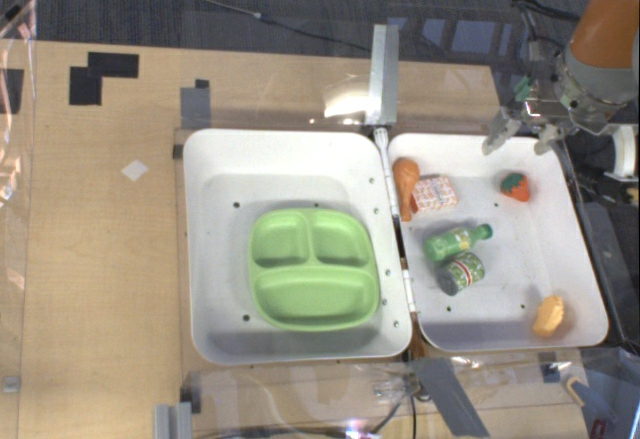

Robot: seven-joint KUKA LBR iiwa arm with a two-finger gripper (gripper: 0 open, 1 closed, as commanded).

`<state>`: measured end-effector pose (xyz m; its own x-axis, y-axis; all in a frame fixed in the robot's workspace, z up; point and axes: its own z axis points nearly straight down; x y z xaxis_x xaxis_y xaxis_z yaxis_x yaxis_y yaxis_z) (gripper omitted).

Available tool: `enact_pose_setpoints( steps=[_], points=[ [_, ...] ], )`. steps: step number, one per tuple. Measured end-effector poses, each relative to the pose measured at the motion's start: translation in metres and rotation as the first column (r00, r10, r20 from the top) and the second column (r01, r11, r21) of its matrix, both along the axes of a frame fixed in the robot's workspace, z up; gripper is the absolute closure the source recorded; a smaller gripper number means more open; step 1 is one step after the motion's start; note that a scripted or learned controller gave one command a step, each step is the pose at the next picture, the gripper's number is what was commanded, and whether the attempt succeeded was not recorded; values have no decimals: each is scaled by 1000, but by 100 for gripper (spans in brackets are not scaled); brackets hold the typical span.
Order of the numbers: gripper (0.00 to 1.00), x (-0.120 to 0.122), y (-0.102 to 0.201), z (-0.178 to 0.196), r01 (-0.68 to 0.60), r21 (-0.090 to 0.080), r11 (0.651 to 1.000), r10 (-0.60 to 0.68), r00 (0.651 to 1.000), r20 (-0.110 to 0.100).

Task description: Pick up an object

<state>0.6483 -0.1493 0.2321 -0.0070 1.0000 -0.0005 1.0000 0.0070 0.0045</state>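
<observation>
My gripper [523, 140] hangs over the back right corner of the right bin [500, 327], its two fingers spread apart with nothing between them. Just in front of it lies a small red strawberry-like toy [515, 187]. Further left in the same bin are an orange carrot-like piece [405, 182] against the left wall, a pink-white checked block [435, 194], a green bottle [456, 241] and a green can [461, 272]. A yellow-orange toy [548, 315] lies in the front right corner.
The left bin [215, 227] holds a green divided plate [313, 269]. A metal post [383, 77] stands at the back between the bins. The arm's orange band [608, 22] is at the upper right.
</observation>
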Motion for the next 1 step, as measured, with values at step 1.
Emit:
enact_pose_setpoints(
  steps=[1],
  points=[
    [0,-2,-44,-64,39,-1,999,-39,999,-1]
  ],
)
